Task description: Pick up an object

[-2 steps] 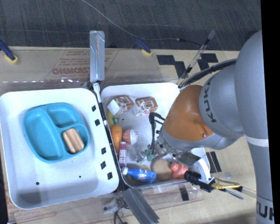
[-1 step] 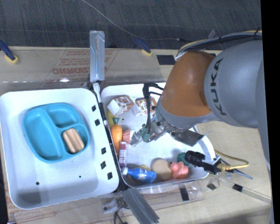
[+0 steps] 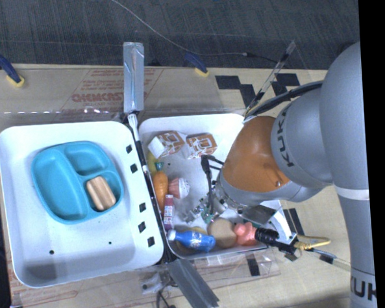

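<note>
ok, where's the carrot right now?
In the camera view, the carrot lies in the right bin, against its left wall beside the divider. A small packet sits just below it and the blue bottle farther down.

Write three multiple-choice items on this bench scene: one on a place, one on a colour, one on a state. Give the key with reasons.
1. Where does the bread roll lie?
A. On the bench outside the bins
B. In a compartment of the divided tray
C. Beside the carrot

2. What colour is the divided tray?
A. Blue
B. Red
C. Green

3. How does the left bin stand against the right bin?
A. Stacked on it
B. Far apart
C. Side by side

Key: 1 B, the roll sits in the tray's lower right compartment. 2 A, the tray is light blue. 3 C, their rims meet along the middle.
</note>
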{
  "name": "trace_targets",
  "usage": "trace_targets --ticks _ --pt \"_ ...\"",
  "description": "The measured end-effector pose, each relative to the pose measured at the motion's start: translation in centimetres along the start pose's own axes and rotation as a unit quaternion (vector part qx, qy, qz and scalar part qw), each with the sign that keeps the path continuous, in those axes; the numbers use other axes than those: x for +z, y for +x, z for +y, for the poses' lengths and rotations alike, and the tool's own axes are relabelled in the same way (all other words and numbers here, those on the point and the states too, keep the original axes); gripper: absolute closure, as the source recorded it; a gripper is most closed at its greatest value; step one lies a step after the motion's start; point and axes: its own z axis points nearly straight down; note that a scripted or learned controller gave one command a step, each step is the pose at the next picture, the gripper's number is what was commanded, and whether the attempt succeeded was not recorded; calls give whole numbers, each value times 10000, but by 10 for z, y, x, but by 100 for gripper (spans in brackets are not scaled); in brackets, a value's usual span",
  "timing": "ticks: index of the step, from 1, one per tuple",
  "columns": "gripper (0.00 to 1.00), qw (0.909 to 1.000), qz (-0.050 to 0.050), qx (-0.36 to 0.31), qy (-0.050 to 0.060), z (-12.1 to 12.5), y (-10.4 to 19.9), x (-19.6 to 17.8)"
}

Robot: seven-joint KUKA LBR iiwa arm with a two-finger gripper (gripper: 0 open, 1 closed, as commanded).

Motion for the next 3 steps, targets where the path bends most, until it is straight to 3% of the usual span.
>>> trace_targets --ticks 1,2,3 --pt "100 9960 -10 -891 -5 -7 -21 -1" --pt "0 9960 -8 -891 -7 -7 -21 0" --pt "100 9957 -16 -921 -14 -5 -21 -11"
